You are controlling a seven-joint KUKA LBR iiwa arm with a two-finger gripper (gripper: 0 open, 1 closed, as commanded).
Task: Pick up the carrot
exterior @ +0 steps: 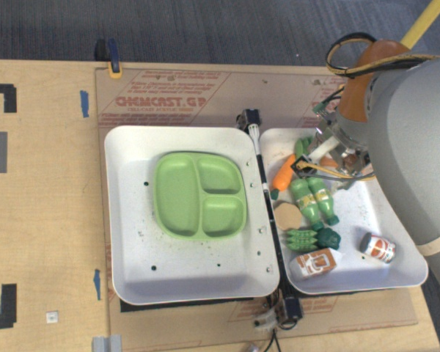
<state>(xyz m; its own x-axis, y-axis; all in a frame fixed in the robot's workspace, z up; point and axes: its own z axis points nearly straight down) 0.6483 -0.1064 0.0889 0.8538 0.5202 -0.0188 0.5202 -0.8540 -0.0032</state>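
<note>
A tan bench (51,196) carries two white bins. The left bin (125,218) holds a green divided plate (200,195). In the right bin (396,240), the carrot (282,175) lies near the far left corner, just beside green vegetables (313,200). The hand (324,152) sits just right of the carrot; its grip I cannot tell.

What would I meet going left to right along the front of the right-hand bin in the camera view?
Small carton with an orange and white label → red and white can lying on its side. Both rest on the floor of the right white bin, well in front of the orange carrot.
</note>
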